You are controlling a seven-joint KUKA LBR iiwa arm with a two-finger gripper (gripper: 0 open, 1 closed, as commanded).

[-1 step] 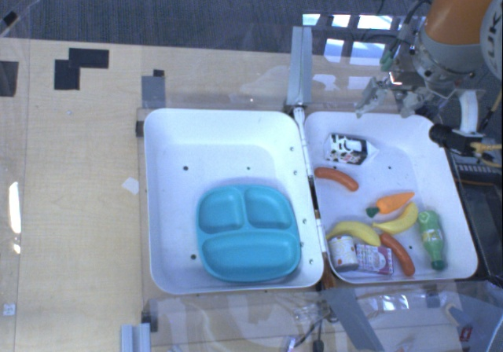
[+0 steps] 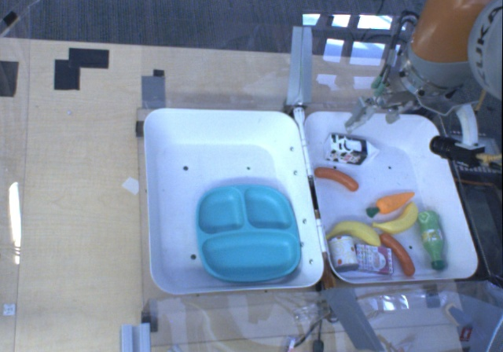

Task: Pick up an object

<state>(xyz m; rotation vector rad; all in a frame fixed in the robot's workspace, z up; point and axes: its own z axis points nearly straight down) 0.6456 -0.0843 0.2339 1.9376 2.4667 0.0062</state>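
Claw point(image 2: 363, 115) hangs over the right bin's point(image 2: 409, 155) far corner, fingers spread w/ nothing between, prob. lining up on the black-and-white carton point(image 2: 346, 149) just below. Other food sits crowded toward the near edge; blue plate point(image 2: 247, 232) in the left bin.

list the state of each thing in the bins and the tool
tool: above the right bin's far end, holding nothing
carton: lying flat below the tool
sausage: lying loose by the left wall
carrot: lying on a banana
bottle: on its side
can: upright
tray: flat in the left bin
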